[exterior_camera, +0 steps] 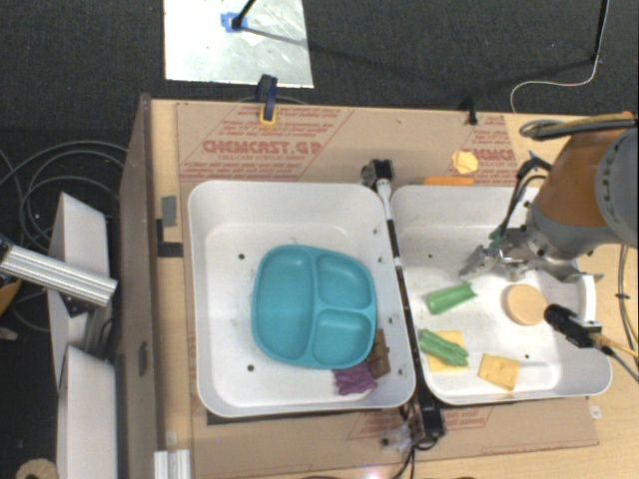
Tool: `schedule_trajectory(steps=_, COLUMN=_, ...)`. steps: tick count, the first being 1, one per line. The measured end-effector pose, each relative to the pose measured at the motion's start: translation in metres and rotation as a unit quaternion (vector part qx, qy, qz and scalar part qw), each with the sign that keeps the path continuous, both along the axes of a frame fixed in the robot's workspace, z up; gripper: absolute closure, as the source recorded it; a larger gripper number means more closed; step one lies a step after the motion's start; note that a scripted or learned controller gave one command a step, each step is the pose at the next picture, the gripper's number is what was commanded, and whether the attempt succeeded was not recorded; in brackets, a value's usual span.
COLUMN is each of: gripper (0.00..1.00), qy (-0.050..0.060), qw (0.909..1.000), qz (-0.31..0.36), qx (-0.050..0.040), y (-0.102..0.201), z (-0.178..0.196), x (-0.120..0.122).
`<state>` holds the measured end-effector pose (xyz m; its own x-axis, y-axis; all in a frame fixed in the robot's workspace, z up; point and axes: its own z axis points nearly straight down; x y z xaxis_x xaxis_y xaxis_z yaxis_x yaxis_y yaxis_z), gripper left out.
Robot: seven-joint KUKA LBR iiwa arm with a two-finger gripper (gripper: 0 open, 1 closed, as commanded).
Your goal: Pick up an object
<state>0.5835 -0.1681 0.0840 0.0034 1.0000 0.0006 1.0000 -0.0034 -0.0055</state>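
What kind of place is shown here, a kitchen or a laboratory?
Probably a robotics lab: a robot arm reaches over two white bins holding a teal divided plate and toy food, with loose cables on the floor.

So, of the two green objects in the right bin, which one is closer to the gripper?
The upper green piece, lying alone on the white floor just below-left of the gripper. The other green piece lies lower, partly over a yellow block.

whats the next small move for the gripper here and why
Probably drop down and slightly left onto the green stick. The gripper sits in the right bin just up and right of it, with nothing visibly held, and that stick is the nearest object.
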Motion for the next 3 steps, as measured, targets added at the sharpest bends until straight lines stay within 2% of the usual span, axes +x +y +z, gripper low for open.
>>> schedule_trajectory(steps=1, gripper=0.0, qy=-0.004, qw=1.0, qz=0.008, qx=0.0004, y=0.091, z=0.001, x=0.02)
schedule_trajectory(steps=2, gripper=0.0, qy=-0.001, qw=1.0, qz=0.001, qx=-0.0003, y=0.069, z=0.0, x=-0.032)
schedule_trajectory(steps=3, gripper=0.0, qy=-0.008, qw=1.0, qz=0.003, qx=-0.0028, y=0.008, z=0.002, x=0.054)
